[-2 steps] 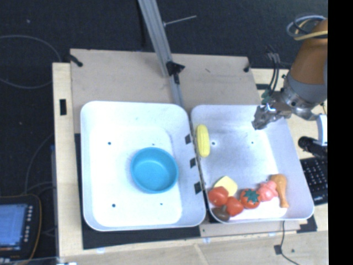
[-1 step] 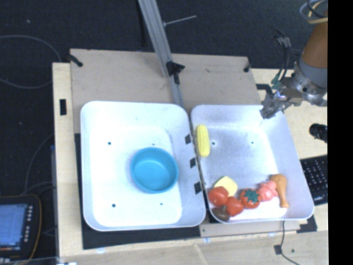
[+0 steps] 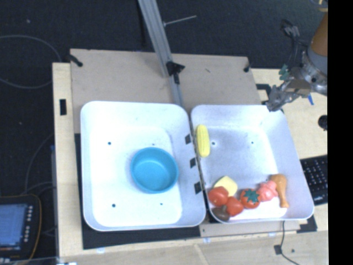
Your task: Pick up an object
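Note:
The right bin (image 3: pixel 259 120) holds a yellow corn cob (image 3: pixel 202 140) by its left wall. Clustered at its near edge lie a pale yellow block (image 3: pixel 225 184), two red tomato-like pieces (image 3: pixel 218 195), a red strawberry-like piece (image 3: pixel 250 198), a pink toy (image 3: pixel 267 190), an orange drumstick-shaped toy (image 3: pixel 281 188) and a dark brown piece (image 3: pixel 219 215). A blue bowl (image 3: pixel 154 169) sits in the left bin (image 3: pixel 105 126). My gripper (image 3: pixel 275 101) hangs over the right bin's far right corner, well away from every object.
A slanted metal rail (image 3: pixel 160 43) runs from the top down to the gap between the bins. A black keyboard (image 3: pixel 315 176) lies right of the right bin. A tablet (image 3: pixel 16 225) rests at the lower left. Cables cross the dark floor.

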You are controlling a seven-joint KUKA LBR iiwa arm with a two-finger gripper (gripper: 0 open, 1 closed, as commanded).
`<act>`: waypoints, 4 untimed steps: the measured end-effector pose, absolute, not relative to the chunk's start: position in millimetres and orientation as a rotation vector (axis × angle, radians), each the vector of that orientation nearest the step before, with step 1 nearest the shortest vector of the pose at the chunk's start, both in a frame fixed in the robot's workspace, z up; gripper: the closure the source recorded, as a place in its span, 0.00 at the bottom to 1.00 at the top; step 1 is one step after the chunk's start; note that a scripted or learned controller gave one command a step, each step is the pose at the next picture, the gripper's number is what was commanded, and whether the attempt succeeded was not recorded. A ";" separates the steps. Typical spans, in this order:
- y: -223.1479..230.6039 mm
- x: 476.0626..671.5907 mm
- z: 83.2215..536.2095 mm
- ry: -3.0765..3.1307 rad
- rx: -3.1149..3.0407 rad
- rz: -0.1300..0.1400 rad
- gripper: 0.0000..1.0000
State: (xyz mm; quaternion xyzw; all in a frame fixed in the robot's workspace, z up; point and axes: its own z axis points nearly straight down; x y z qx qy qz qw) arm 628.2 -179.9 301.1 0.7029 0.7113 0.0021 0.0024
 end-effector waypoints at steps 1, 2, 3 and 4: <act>-127.8 627.7 304.3 2.231 2.215 0.000 1.00; -77.2 631.5 305.4 2.235 2.217 -0.003 1.00; -25.9 625.4 288.5 2.233 2.214 -0.001 1.00; 14.6 633.2 275.9 2.232 2.217 -0.007 1.00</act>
